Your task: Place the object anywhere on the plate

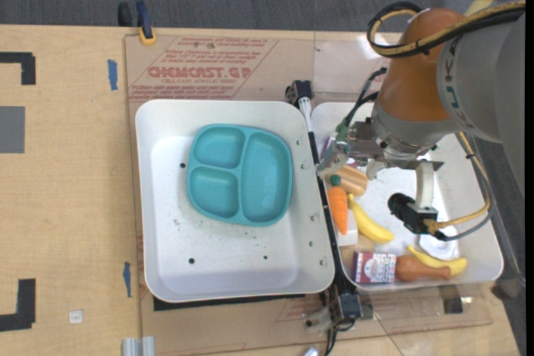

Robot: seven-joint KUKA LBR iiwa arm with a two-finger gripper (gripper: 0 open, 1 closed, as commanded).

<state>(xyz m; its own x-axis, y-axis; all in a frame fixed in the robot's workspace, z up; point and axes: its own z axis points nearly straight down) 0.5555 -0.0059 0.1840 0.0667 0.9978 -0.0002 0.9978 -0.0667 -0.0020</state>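
**Obs:** Over the right bin point(488, 250), near its left wall, your gripper point(349, 165) hangs low above the toy pile. Wrist bulk and cabling cover the tool; can't tell its state or whether anything is in it.

**Op:** Which object is it going for?

**Obs:** Task doesn't name one. Nearest candidates: hot dog point(350, 178) just below the tool, carrot point(338, 210) touching it on the lower side. Banana point(372, 227) beside the carrot. Carton point(375, 268) and drumstick point(422, 268) lie along the near wall, further off. All of them sit in the right bin; none on the teal plate point(240, 174), which lies in the left bin point(167, 263), three compartments bare.

**Op:** Risks?

**Obs:** My read only. Hot dog and carrot crowd together, so you could nip both, or clip an edge and squirt one sideways. Rounded toys likely slip from a shallow pinch. Tool works tight against the bin wall; a collision there would spoil the grasp. Carrying across, a loose hold may drop the item at the divide between bins, short of the plate.
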